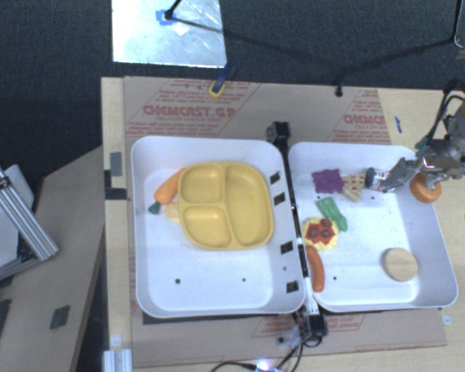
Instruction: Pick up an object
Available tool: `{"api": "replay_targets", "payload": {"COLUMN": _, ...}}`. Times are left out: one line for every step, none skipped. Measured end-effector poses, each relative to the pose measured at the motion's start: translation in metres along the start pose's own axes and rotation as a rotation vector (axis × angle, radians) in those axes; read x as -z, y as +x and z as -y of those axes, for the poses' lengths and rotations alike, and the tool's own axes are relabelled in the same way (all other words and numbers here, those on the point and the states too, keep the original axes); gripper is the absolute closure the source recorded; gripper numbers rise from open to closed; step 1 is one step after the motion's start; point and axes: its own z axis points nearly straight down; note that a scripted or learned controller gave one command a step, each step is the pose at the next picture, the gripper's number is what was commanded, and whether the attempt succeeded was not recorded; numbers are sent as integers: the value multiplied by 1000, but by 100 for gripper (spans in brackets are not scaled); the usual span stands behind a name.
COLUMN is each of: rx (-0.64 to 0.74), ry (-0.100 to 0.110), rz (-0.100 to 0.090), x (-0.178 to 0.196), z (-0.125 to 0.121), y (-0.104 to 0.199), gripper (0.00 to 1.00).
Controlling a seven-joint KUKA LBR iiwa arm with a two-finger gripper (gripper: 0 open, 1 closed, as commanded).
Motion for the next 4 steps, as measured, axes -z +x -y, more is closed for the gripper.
{"api": "replay_targets", "payload": {"rx": 3, "ry": -12, "rz": 3, "x": 7, "z": -2, "y": 1, "gripper": 0}}
{"api": "replay_targets", "payload": {"rx": 2, "ry": -8, "rz": 1, "x": -53, "z": -2, "y": 8, "gripper": 0}}
{"api": "replay_targets", "payload": {"rx": 2, "ry": -7, "rz": 1, "x": -117, "z": -3, "y": 9, "gripper": 0}}
{"api": "replay_targets", "payload": {"rx": 1, "ry": -16, "rz": 4, "x": -149, "z": -5, "y": 8, "gripper": 0}}
